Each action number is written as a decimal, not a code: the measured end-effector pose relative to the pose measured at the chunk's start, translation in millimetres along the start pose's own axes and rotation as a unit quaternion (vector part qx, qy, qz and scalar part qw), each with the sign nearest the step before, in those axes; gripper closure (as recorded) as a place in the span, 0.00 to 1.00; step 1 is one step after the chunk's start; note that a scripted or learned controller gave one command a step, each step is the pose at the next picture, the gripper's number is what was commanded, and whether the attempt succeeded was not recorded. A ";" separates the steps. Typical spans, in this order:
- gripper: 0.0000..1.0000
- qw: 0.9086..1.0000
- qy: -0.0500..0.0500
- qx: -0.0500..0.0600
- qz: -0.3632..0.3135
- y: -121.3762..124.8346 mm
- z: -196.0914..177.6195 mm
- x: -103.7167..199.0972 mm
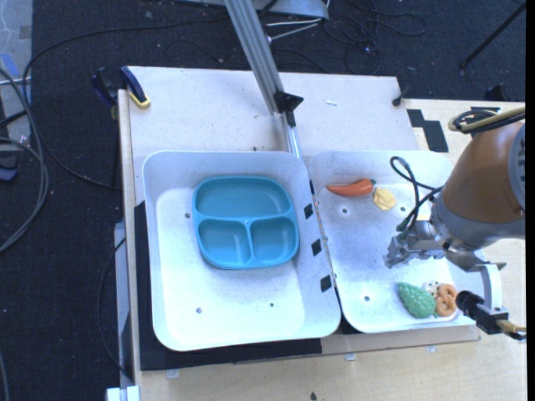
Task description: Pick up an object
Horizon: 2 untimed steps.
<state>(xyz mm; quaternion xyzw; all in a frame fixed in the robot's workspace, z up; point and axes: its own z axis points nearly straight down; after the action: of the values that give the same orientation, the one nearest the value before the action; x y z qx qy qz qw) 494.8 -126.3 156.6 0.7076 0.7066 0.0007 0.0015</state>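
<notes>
The orange carrot-shaped toy lay near the far edge of the right white bin, long axis across it, tip pointing left. My jaws hung low over that bin's middle, clear of the toy; whether spread or pressed together, I could not tell. The left bin held a blue divided plastic tray. The pale bench stood on dark floor.

Orange chili-shaped object lies flat in right bin, near far edge, long axis across bin, thin tip pointing left. Small pale yellow object lies just beside its right end. Green lumpy object rests at near edge of same bin. Orange pretzel-like object touches its right side.
</notes>
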 end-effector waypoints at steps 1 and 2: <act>1.00 1.000 0.000 -0.001 -0.002 -6.7 -46.5 1.2; 1.00 1.000 -0.001 -0.001 -0.001 -9.2 -94.8 -7.7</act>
<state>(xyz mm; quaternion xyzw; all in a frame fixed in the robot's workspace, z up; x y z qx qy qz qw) 485.4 -133.9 251.4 0.7066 0.7076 0.0013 0.0029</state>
